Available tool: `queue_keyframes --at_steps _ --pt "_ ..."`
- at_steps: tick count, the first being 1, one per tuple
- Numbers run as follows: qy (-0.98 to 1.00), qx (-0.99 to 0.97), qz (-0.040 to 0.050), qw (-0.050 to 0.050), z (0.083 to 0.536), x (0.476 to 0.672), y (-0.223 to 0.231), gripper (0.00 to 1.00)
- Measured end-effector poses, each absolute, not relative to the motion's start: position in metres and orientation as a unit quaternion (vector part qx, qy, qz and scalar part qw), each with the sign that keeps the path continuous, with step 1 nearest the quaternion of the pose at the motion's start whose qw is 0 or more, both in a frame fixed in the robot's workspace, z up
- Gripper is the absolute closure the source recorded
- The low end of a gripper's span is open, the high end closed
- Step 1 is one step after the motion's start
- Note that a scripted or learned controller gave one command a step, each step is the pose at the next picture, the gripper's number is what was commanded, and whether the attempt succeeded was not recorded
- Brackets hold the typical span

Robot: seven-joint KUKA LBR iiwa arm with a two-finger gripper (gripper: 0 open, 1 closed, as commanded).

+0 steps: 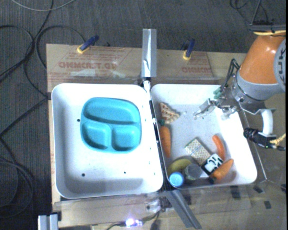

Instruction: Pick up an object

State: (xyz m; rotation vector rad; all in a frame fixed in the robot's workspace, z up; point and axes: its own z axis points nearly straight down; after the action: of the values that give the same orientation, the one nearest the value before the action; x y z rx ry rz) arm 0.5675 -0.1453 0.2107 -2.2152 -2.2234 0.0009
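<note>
The arm's metal two-finger hand point(205, 108) hovered over the upper part of the right-hand shallow white bin point(250, 174); how far it was open could not be told, and nothing was seen in it. Below lay a waffle-patterned cracker point(169, 112), an orange carrot point(165, 140) along the left wall, and a cluster near the front. The left bin point(62, 176) held a blue compartment tray point(111, 124).

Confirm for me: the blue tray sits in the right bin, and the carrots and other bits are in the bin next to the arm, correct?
Not quite. The blue tray sits in the left bin, as the camera view shows. The rest holds: the carrots and other bits are in the right bin, next to the arm.
</note>
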Motion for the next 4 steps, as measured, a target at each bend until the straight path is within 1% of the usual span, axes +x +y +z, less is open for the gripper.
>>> queue_keyframes --at_steps 1,2,3,4 --pt "-0.687 -0.726 0.0009 0.001 0.101 0.540 -0.193 0.00" --pt "-0.688 -0.726 -0.0004 0.003 0.109 0.541 -0.191 1.00" --pt "-0.688 -0.726 -0.0004 0.003 0.109 0.541 -0.191 0.00" --pt "-0.708 -0.706 -0.0021 -0.003 0.089 0.527 -0.199 0.00"
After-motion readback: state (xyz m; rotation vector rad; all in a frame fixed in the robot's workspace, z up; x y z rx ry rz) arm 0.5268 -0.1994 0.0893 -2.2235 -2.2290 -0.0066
